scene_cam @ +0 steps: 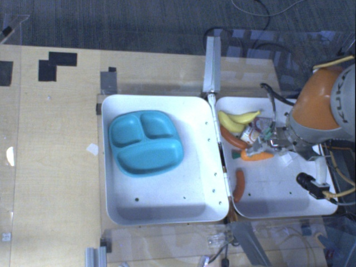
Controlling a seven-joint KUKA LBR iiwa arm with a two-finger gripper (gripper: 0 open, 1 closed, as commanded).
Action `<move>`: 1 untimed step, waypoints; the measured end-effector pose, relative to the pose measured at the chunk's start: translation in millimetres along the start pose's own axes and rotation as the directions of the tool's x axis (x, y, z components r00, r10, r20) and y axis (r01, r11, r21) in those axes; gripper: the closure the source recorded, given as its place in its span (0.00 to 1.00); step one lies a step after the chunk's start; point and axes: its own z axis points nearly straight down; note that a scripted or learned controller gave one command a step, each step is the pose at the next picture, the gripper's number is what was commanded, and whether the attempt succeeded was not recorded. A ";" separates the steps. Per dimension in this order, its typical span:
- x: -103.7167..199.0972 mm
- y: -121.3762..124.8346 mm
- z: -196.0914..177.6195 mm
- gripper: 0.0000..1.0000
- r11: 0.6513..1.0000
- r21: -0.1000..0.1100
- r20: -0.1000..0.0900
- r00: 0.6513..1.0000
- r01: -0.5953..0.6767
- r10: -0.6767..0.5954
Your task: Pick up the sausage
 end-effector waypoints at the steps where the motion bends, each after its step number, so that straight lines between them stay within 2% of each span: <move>1: -40.8 -47.6 -32.1 0.00 0.999 0.016 -0.004 0.999 0.051 -0.051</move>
